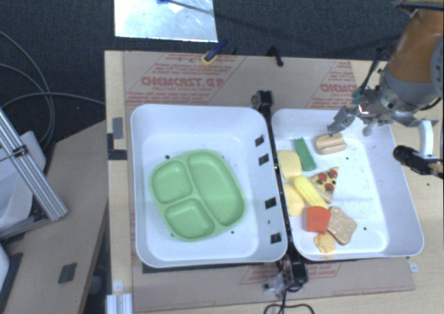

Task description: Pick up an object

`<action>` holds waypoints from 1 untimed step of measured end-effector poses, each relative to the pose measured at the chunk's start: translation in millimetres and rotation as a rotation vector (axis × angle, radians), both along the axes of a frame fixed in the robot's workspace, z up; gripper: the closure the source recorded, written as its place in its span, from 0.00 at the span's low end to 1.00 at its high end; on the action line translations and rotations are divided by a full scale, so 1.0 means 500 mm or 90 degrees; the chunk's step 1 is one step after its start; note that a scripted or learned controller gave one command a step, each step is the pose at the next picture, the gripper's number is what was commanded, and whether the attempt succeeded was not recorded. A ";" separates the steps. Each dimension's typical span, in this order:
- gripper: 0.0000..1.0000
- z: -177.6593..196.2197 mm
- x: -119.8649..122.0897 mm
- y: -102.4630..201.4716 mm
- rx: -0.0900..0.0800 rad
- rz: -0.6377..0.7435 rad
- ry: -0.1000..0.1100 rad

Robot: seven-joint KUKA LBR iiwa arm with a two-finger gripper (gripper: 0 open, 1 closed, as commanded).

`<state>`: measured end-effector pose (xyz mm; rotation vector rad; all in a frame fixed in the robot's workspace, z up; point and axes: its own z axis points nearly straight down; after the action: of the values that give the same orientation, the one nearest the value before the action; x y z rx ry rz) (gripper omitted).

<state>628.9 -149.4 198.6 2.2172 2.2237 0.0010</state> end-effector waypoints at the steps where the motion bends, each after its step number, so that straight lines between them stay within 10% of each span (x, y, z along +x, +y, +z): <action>1: 0.00 -0.212 -0.136 0.028 0.002 -0.002 0.005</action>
<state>560.9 -135.5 92.5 2.2274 2.2255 -0.0038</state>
